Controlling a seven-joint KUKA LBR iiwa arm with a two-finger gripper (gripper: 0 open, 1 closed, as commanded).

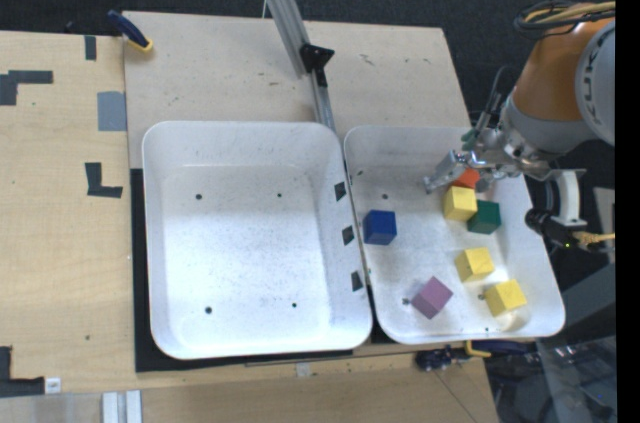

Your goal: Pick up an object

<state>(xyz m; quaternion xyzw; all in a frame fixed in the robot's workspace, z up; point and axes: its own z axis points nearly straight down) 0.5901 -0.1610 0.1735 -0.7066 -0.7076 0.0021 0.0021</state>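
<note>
While the gripper (pixel 462 169) hangs low at the two o'clock corner of the right bin (pixel 395 146), I cannot tell whether it is released or clenched, since its metal parts blur together against the white floor. Nothing shows between them, so I judge no object is lifted yet. To do the pick well, the arm should centre over a single block and come straight down, because the orange block (pixel 467 178) lies just under the gripper, touching or nearly touching the yellow cube (pixel 460 203), with the green cube (pixel 485 217) just beside it; a skewed descent could push the cluster apart.

Going left to right, the left bin (pixel 160 151) shows only its speckled floor. The right bin holds the blue cube (pixel 380 227) near its nine o'clock wall, the purple cube (pixel 432 296) toward six o'clock, then a smaller yellow cube (pixel 476 263) and another yellow block (pixel 505 296) toward five o'clock.
</note>
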